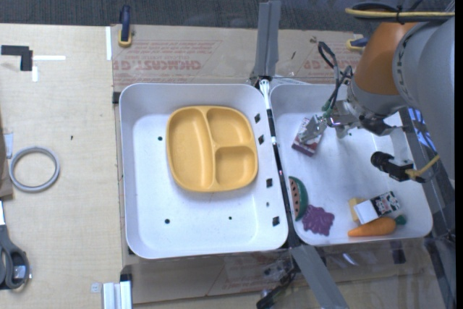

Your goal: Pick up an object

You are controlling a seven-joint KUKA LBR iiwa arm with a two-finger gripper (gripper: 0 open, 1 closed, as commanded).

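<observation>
Grasp step: gripper sits on the packet at the right bin's upper left.
Whether it has a hold on the packet I cannot tell; next move calls for a straight lift and a check that it comes up. Right bin count: one packet, one melon slice, one grape bunch, one carrot, one box. Left bin: one yellow tray.

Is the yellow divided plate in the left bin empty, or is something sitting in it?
Empty. The yellow plate lies flat in the left bin, and all three of its compartments show bare yellow.
</observation>
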